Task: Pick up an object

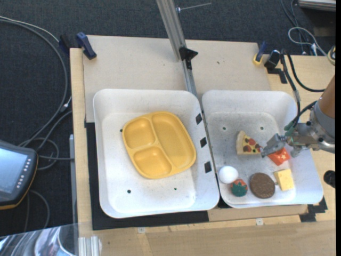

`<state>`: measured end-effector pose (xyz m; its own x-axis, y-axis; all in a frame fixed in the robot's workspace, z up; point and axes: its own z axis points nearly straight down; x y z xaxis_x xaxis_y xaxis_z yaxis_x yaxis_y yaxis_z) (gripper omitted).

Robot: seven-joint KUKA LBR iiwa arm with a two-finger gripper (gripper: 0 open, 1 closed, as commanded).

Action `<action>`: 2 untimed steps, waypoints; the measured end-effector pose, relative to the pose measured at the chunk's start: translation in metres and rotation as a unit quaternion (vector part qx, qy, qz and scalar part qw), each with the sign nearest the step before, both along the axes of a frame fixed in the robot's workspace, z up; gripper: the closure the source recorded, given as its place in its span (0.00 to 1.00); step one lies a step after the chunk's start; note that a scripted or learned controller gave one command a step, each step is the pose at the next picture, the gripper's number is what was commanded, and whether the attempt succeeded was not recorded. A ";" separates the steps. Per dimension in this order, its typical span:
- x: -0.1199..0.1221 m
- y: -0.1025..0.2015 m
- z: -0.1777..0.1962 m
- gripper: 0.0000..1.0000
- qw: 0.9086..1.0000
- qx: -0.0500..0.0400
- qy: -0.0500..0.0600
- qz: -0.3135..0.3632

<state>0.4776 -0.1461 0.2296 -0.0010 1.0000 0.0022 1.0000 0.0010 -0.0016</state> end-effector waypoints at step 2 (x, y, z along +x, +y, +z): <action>0.007 0.007 -0.056 0.00 1.000 0.001 0.003 0.000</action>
<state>0.4848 -0.1390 0.1735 -0.0009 1.0000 0.0037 1.0000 0.0009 -0.0073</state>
